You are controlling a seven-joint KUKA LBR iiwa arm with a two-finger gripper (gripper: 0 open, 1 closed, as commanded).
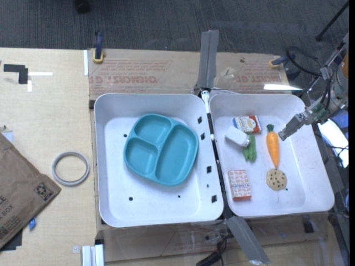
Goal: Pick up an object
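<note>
Orange and untouched, the toy carrot [272, 146] lies in the right bin [319, 165] with the gripper [289, 129] just beside its green top, grip state unclear, so picking up remains undone.

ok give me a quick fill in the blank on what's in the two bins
1. The blue divided plate lies in the ____ bin.
2. The cookie lies just below the tip of the ____.
3. The plate has ____ compartments.
4. The gripper hovers over the ____ bin, beside the carrot.

Missing words: left; carrot; three; right
</note>
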